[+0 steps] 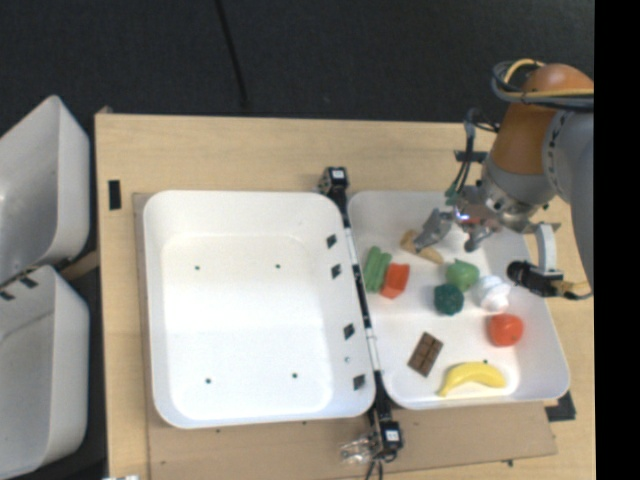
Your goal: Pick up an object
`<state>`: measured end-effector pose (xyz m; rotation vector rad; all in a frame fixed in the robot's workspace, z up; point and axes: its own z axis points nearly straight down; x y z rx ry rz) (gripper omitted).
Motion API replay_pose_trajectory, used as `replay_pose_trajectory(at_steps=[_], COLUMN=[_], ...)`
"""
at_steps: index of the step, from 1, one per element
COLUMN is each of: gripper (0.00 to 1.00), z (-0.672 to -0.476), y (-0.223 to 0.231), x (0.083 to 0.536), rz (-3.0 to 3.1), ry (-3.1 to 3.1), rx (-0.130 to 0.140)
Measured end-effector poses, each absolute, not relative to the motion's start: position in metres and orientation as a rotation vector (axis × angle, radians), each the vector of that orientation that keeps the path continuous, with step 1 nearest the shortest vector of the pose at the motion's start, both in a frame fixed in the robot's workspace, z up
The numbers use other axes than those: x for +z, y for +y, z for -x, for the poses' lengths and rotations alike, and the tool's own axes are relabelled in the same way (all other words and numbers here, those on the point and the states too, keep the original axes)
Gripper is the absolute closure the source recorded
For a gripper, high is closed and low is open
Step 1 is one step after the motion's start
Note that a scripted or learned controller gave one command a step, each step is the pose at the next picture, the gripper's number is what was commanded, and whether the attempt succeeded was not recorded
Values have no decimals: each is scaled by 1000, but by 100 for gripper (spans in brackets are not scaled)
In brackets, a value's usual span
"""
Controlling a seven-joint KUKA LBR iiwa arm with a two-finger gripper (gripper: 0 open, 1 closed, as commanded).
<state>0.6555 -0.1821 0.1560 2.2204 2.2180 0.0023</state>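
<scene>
Candidate objects, all lying loose on the floor of the right-hand shallow white bin [545,368]: small tan wooden piece [421,246], nearest my reach at the bin's upper part; light green soft lump [462,272] just below it; dark teal ball [448,299]; small white crumpled item [493,291]; red rounded block [505,329]; yellow plastic banana [473,377] near the lower rim; brown chocolate-bar tile [426,353]; green ribbed block [376,268] touching an orange-red cube [396,279] beside the dividing wall. My gripper [458,228]: hovering over the bin's upper part, just beside the tan piece, fingers spread apart, nothing between them. Status, as I judge it: pick not yet made; I am positioned above the objects, with descent, closing and lifting all left to do. Left-hand shallow white bin [160,268]: adjacent. Both bins rest on the pale wooden worktop [120,148].
</scene>
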Motion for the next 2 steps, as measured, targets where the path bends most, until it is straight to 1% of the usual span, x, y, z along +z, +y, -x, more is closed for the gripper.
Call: replay_pose_trajectory(at_steps=[1, 2], gripper=[0, 0], z=[-689, -657], y=[-115, -185], x=[120, 121], rz=[-2211, -2222], ry=[2218, 2211], rx=[10, 0])
